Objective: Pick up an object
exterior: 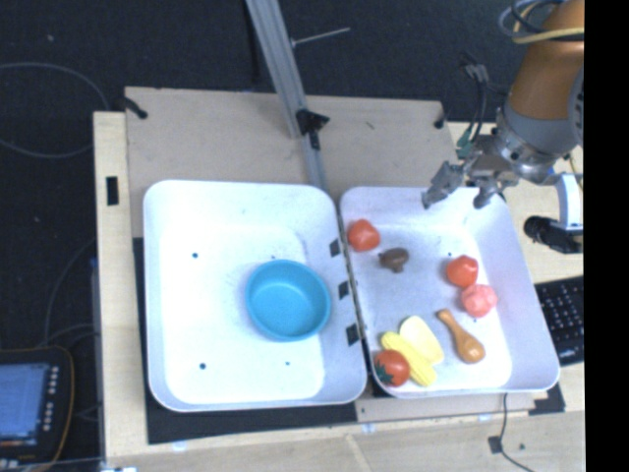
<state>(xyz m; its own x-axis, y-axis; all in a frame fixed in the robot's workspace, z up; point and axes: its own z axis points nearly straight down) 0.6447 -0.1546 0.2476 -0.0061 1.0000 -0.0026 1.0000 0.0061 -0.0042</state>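
This is a robotics lab, set up for testing rather than for living or selling. A plain wooden desk stands on dark carpet and bears two white bins side by side, one with a blue bowl, the other with small plastic toy foods. A grey and orange arm with bundled cables reaches in from the right. A metal pole rises from the desk's far side. A keyboard lies at the right edge, a control pendant with a lit screen at lower left, and loose cables run across the floor.
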